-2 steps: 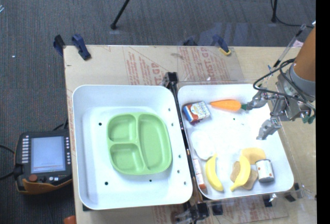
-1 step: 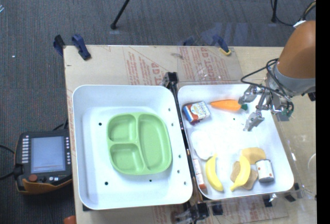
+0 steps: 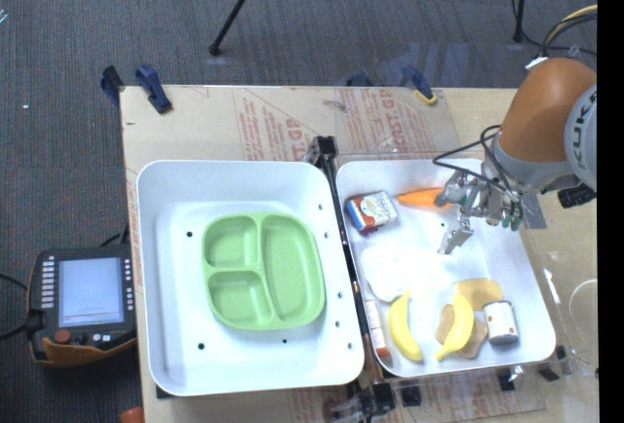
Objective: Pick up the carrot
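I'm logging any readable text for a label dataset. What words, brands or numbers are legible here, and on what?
"KU": black letters on the arm's grey casing, cut off at the frame edge.
Red lettering on the cardboard sheet: too blurred to read.
Small carton print: too small.
Can label: too small.
Handheld screen: unreadable.

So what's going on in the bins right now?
The arm has reached into the right bin, and its gripper hangs beside the carrot near the bin's back edge. Nothing shows between its fingers, so the carrot is not yet picked up. A small carton lies left of the carrot, with two bananas at the front. The left bin holds a green tray.
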Controlling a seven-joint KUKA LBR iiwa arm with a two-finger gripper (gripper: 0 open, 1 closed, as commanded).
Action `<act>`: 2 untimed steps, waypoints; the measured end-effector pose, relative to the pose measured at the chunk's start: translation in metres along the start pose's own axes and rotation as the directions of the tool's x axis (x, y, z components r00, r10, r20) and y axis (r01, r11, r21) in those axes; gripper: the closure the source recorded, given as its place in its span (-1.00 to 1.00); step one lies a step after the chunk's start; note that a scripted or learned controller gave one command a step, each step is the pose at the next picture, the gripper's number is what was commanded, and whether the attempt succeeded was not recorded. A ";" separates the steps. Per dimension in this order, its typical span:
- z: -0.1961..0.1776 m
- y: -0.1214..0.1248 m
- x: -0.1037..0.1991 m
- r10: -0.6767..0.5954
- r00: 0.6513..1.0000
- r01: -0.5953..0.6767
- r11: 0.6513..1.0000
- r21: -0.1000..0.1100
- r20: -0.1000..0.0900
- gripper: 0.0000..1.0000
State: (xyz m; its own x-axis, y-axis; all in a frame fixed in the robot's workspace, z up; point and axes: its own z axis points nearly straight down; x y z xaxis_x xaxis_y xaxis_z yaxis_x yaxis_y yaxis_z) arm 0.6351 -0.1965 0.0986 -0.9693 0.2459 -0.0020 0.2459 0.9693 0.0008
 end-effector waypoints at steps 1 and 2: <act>0.008 -0.004 0.000 0.226 0.974 -0.226 0.974 -0.013 -0.025 -1.00; 0.012 -0.010 -0.002 0.614 0.790 -0.614 0.790 0.000 -0.005 -1.00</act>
State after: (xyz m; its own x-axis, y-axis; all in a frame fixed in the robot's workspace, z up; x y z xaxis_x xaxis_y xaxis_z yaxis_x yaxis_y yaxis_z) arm 0.6342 -0.2069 0.0869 -0.6145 0.7889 0.0041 0.7889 0.6145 0.0016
